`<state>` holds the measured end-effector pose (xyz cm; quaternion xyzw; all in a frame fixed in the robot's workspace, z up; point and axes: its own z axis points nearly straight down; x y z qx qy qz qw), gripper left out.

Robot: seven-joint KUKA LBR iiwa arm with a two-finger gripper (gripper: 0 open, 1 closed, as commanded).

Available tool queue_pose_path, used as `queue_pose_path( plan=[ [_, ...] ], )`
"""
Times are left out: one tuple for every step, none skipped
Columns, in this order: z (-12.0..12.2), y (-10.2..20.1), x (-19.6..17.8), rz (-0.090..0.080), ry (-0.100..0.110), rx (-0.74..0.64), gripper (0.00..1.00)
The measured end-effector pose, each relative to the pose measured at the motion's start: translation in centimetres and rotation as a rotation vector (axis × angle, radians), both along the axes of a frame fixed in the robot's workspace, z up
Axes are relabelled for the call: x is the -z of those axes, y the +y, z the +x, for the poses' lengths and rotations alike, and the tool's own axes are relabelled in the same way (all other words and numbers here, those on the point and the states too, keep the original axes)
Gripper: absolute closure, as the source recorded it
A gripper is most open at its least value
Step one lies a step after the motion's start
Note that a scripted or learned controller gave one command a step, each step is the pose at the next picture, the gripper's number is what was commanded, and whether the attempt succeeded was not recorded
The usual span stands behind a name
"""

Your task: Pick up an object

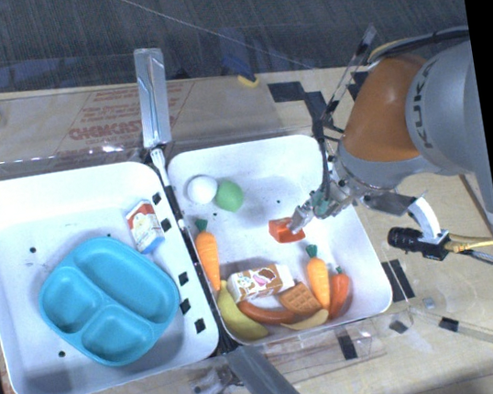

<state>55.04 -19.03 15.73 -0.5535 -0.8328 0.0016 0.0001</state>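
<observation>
Arm (420,118) reaches in from the right over the right bin (339,163). Left bin (9,220) holds a blue tray (105,302) and a small carton (143,224), well apart from the action. Jaws (303,217) sit low in the right bin, just at the right end of a small red piece (281,229); it lies immediately left of the tips, long axis roughly left-right, pointing toward the bin divider. Looks touched by the tips, but can't tell if the jaws are spread, closed or pinching it. Nearest other items: carrots (319,277) below, green ball (228,195) up-left.
</observation>
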Motion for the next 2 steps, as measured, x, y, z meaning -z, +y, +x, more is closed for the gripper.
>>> queue_pose_path(
  plan=[
    [-5.9, -2.1, 6.4, 0.002, -0.003, -0.012, 0.00],
    [-6.2, -0.1, 6.5, 0.003, -0.002, -0.420, 0.00]
  ],
)
